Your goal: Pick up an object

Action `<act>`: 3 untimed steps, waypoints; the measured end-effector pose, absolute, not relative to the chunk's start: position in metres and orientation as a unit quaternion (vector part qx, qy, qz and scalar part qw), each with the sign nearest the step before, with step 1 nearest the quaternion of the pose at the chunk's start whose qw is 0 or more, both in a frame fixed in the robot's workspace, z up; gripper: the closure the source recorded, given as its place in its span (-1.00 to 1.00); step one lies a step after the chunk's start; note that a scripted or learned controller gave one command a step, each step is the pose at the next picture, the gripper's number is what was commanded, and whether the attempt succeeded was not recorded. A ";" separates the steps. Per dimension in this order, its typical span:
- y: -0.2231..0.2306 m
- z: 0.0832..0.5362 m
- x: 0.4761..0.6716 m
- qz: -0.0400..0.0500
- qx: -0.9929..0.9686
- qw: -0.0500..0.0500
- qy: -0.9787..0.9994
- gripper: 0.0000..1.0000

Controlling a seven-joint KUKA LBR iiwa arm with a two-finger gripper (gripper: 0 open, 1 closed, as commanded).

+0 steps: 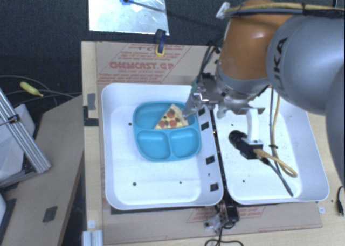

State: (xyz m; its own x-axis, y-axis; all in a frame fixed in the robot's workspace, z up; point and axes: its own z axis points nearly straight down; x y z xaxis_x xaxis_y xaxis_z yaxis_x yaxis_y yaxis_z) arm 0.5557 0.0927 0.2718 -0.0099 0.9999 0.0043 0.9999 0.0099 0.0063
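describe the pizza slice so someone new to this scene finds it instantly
Start at the left shallow white bin. In its middle sits a light blue plastic plate split into compartments. The toy pizza slice, a tan wedge with red dots, lies in the plate's far compartment, just beside the gripper; it is the one thing on the blue plate.

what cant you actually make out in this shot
- Gripper: in the camera view it sits at the pizza slice on the blue plate, but the wrist above it covers the fingers, so open or shut is unclear.
- Whether the slice is gripped: hidden by the same wrist.
- Right bin: its upper part is covered by the arm.
- The arm itself: cut off by the right edge.
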 end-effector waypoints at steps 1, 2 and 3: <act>0.089 0.277 0.558 0.002 0.705 0.001 0.709 1.00; 0.098 0.472 0.507 0.010 0.705 0.005 0.709 1.00; 0.107 0.427 0.486 0.000 0.705 -0.001 0.709 1.00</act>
